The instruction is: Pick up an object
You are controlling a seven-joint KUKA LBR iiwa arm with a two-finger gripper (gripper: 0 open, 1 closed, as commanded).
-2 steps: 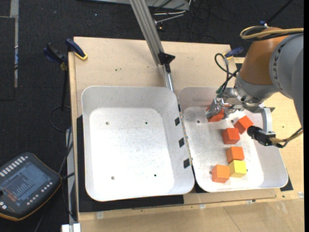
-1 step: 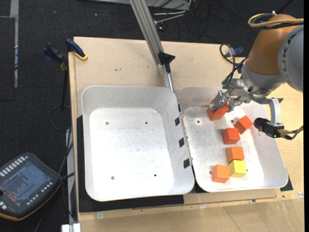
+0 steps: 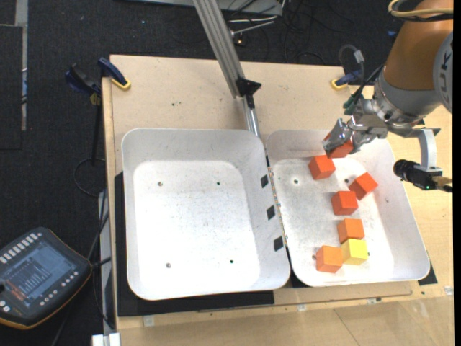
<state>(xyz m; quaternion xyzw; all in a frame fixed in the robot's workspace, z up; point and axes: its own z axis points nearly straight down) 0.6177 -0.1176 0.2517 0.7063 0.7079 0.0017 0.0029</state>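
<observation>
Several orange blocks lie in the right bin [image 3: 403, 262]: one at the upper middle [image 3: 322, 166], one near the right wall [image 3: 364, 184], one below it [image 3: 344, 202], and more toward the front [image 3: 351, 229] [image 3: 329, 258]. A yellow block [image 3: 356, 251] touches the front orange ones. My gripper [image 3: 340, 141] hangs over the bin's far part, just above and to the right of the upper block. It is shut on a small orange-red block [image 3: 339, 149] that shows between its fingers, lifted off the bin floor.
The left bin [image 3: 137, 193] sits beside the right one, with black clips along their shared wall [image 3: 272, 211]. A slanted metal pole [image 3: 220, 38] crosses the back of the bench. Clamps stand at the bench's far corners [image 3: 115, 74] [image 3: 344, 79]. A teach pendant [image 3: 36, 272] lies off the bench at the left.
</observation>
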